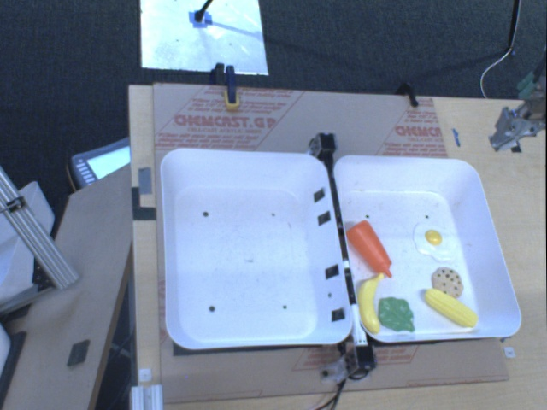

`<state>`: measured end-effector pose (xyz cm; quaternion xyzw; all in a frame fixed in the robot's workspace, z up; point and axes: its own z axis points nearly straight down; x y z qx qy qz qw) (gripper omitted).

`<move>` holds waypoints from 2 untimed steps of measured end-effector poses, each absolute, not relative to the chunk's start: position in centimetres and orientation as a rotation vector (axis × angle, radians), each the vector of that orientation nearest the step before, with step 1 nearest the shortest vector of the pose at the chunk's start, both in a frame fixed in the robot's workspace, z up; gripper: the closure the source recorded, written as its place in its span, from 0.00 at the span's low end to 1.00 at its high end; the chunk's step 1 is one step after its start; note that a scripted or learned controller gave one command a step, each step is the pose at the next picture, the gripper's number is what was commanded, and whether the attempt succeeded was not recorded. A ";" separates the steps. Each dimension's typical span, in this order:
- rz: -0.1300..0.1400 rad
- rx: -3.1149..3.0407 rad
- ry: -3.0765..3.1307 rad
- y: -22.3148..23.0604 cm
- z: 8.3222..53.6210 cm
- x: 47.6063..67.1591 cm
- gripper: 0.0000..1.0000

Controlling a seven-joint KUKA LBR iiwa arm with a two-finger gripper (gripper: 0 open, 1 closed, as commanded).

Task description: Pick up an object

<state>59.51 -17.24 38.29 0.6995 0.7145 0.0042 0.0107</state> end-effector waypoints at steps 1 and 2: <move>0.015 2.176 2.231 -17.2 39.4 59.6 1.00; 0.017 2.168 2.233 -17.3 40.5 59.7 1.00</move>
